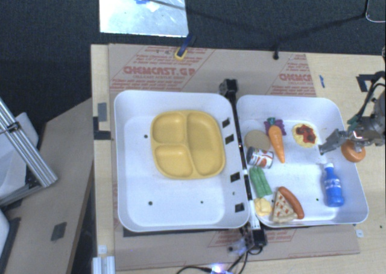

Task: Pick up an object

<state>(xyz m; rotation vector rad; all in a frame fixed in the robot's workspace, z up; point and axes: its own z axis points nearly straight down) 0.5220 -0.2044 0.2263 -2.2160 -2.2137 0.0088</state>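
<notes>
jaws (330, 144) hover over the right bin (350, 206), above the blue bottle (332, 185)

Right bin contents: orange carrot (276, 140), upright-pointing, beside brown potato (258, 140); small can (261, 158); green pod (260, 181); pizza slice (281, 207) touching sausage (290, 201); spaghetti plate (304, 134); blue bottle (332, 185), lying flat; orange ball (353, 152) at rim.

My bench (265, 67) carries two white bins: one (129, 206) at nine o'clock, the other (301, 107) at three.
</notes>
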